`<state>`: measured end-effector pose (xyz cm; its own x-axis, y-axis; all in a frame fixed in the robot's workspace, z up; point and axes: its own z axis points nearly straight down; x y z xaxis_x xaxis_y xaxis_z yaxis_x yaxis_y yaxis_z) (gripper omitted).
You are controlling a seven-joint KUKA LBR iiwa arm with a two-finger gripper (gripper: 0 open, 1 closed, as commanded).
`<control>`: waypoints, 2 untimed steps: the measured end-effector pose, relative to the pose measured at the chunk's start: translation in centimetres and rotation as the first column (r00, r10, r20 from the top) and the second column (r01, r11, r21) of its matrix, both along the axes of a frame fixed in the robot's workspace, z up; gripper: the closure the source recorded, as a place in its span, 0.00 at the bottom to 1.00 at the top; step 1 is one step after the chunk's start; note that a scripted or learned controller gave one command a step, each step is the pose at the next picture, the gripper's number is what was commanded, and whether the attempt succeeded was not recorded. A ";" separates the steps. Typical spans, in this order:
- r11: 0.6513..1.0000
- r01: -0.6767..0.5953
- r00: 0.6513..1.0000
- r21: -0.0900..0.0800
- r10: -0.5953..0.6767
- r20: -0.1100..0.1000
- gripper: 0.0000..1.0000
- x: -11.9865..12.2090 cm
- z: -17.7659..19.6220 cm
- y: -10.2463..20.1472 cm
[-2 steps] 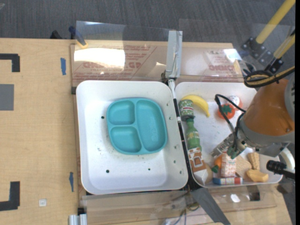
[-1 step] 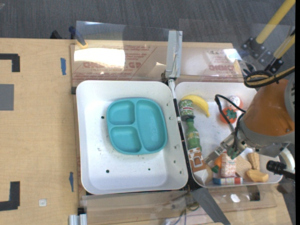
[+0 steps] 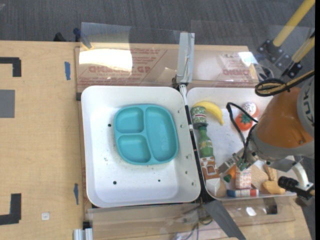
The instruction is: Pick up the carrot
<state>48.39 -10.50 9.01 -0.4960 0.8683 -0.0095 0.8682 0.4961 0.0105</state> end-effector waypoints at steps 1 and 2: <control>1.000 0.000 1.000 -0.002 0.001 0.010 1.00 0.3 1.2 0.0; 1.000 0.000 1.000 -0.002 0.000 0.009 0.00 0.3 1.1 -0.1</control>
<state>48.64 -10.55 10.11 -0.4957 0.8684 -0.0156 0.8682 0.4959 0.0168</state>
